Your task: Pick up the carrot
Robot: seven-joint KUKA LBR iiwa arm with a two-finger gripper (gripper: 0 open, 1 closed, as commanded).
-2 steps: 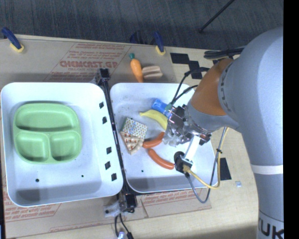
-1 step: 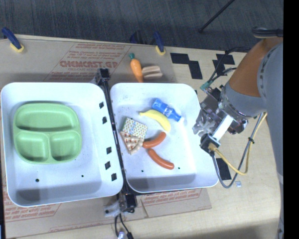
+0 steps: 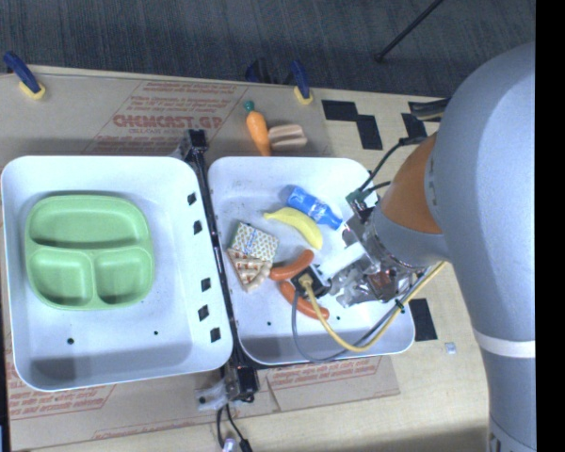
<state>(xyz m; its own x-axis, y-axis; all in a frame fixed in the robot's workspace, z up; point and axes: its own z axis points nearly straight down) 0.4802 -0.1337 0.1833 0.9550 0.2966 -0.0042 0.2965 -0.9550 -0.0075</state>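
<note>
Right bin (image 3: 264, 172): banana (image 3: 293, 224), blue packet (image 3: 313, 206), waffle piece (image 3: 252, 254), sausage (image 3: 292, 265) and an orange item (image 3: 301, 301) beside the gripper (image 3: 344, 285), which sits low near the bin's right side; finger state cannot be told. Left bin (image 3: 19, 252): green divided tray (image 3: 89, 250). Bench (image 3: 151, 111) behind the bins: carrot (image 3: 257, 130), lying outside the right bin, next to a brown bun-like item (image 3: 287, 137).
</note>
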